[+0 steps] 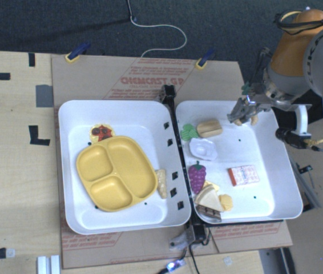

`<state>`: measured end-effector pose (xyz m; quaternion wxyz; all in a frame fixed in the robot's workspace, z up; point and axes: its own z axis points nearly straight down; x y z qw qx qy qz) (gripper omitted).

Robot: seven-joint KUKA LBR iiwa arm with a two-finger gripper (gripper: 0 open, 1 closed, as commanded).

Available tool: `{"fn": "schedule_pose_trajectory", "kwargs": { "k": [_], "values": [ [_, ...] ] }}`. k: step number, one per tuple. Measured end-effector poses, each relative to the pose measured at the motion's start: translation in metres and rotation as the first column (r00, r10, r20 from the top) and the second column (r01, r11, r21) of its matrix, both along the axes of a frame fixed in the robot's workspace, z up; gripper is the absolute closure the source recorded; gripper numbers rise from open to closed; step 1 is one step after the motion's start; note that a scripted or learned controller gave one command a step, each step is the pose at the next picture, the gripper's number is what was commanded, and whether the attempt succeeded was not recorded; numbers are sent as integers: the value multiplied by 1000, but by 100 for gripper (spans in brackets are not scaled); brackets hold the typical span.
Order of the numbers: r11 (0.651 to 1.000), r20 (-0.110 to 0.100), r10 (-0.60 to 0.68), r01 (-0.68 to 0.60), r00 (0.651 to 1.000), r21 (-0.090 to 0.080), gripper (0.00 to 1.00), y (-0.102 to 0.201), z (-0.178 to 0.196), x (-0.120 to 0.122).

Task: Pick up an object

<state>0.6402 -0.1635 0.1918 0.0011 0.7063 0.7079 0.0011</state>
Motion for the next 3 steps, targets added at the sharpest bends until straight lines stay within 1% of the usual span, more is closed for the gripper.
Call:
{"fn": "schedule_pose_trajectory", "kwargs": {
  "k": [1, 2, 3],
  "values": [
    [1000, -1, -1, 1, 1000, 0, 100, 1, 35, 1],
    [1000, -3, 3, -3, 1000, 1, 100, 41, 35, 19],
    [1000, -5, 1, -1, 1000, 0, 100, 66, 28, 20]
  ]
}}
